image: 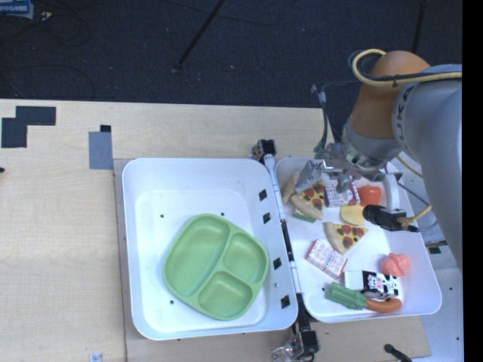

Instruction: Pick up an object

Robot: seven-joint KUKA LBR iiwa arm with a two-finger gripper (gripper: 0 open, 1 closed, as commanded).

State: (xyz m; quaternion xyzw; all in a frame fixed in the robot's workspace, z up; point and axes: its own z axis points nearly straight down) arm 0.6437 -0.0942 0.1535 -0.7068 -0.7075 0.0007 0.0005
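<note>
A: Where were the things to pick?

B: In the right bin (423, 292). A pizza slice (309, 199) lay right at the end effector (326, 176), just below and to its left. A second pizza slice (344, 235) lay farther below, with a yellow piece (352, 215) between the two.

A: Was the end effector holding anything?

B: I could not tell; its tip sat low over the clutter at the bin's far end and nothing showed clearly between its parts.

A: What else lay near?

B: An orange-red block (370, 195) to its right, a pink-and-white box (326, 258) below it. Well below, at the bin's near edge, lay a green piece (346, 296), a black-and-white carton (382, 283) and a coral-pink toy (395, 263).

A: And the other bin?

B: The left bin (151, 179), well to the left, held a green divided plate (216, 265). Both bins sat on the tabletop (60, 247).
</note>
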